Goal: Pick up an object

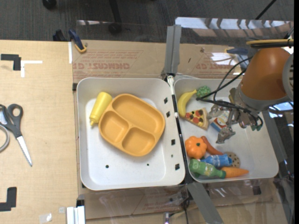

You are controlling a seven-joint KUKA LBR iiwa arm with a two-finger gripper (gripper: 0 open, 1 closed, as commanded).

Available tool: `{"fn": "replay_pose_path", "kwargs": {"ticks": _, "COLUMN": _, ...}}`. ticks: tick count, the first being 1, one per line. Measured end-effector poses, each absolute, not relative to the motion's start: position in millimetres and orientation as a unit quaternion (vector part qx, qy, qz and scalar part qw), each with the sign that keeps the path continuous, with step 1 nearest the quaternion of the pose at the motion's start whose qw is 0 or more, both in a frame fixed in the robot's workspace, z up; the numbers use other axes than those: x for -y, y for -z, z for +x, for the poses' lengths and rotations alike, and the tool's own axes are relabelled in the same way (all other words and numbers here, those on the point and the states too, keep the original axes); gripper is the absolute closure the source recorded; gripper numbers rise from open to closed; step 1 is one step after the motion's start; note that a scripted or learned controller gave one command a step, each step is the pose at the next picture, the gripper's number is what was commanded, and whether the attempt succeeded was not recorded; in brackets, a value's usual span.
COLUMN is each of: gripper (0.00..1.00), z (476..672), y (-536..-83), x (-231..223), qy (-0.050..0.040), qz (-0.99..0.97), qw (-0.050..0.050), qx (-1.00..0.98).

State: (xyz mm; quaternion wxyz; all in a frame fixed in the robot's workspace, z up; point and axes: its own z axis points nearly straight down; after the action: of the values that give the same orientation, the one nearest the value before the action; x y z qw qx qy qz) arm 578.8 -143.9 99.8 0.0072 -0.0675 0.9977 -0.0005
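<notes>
Gripper (227, 127) right of centre, low over right bin (267, 158); finger spread and any hold impossible to tell. Pizza slice (198, 117) just left, toy pumpkin (195, 147) below-left.

- We are seeing the arm (261, 78) showing a rounded orange band above a grey wrist.
- Black cables are running along it, over the right bin (268, 171).
- The gripper (227, 130) is looking metallic grey, with small fittings.
</notes>
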Motion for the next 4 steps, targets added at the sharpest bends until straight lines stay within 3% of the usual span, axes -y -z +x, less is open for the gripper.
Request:
{"fn": "replay_pose_path", "kwargs": {"ticks": 2, "gripper": 0.0, "z": 566.4, "y": -92.9, "x": 142.3, "qy": 0.0, "qz": -0.008, "qw": 0.002, "qx": -1.0}}
{"fn": "replay_pose_path", "kwargs": {"ticks": 3, "gripper": 0.0, "z": 582.2, "y": -93.0, "x": 142.0, "qy": 0.0005, "qz": 0.015, "qw": 0.003, "qx": -1.0}}
{"fn": "replay_pose_path", "kwargs": {"ticks": 4, "gripper": 0.0, "z": 526.2, "y": -92.0, "x": 106.5, "qy": -0.0001, "qz": 0.077, "qw": 0.001, "qx": -0.997}}
